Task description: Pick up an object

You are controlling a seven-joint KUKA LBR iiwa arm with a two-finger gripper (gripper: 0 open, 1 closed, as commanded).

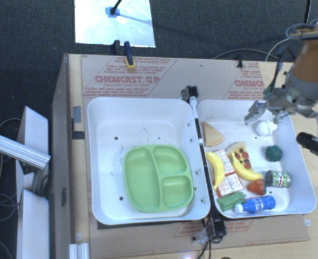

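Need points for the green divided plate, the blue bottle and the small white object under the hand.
Green three-compartment plastic plate (159, 178), camera view, ridge where the compartments meet.
Blue plastic bottle with white cap (257, 204), camera view, mid-body.
Small white rounded object (263, 128), camera view, its centre.

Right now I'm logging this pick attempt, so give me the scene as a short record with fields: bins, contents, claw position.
left bin: white bin holding a green divided plate
right bin: white bin with toy food
right bin contents: banana, pizza slice, blue bottle, small can, dark green lump, white object
claw: claw over the right bin's far end, just above the white object
held: nothing seen between its fingers
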